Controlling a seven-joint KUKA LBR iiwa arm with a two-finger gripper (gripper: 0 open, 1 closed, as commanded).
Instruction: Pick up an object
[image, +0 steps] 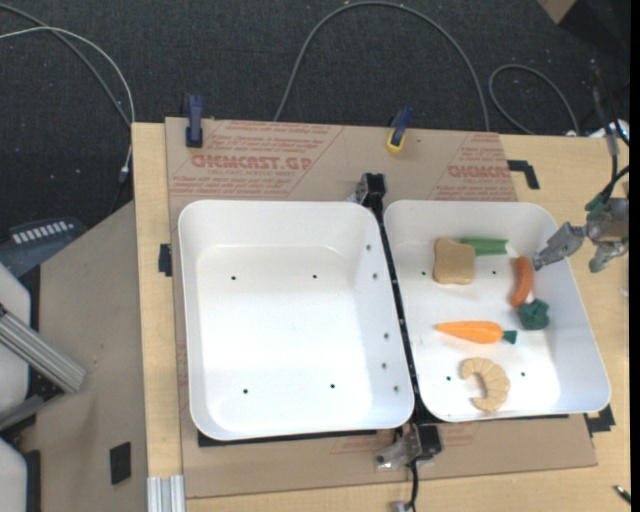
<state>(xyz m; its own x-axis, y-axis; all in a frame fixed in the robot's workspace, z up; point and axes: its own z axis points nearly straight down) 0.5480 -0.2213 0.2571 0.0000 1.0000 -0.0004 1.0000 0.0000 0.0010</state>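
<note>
Sausage (521, 281) in right bin (585, 350), tool (582, 248) spread open above, holding nothing

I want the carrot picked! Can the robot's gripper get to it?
Probably yes. The gripper sits at the right bin's edge, and the toy carrot lies apart from the croissant and sausage, with nothing covering it.

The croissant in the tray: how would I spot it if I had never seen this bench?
Look at the right-hand white bin, the one with toy food in it. Go to its near edge, just below the carrot. The croissant is the pale tan, curved, ridged piece there, unlike the squarish bread at the far end.
</note>
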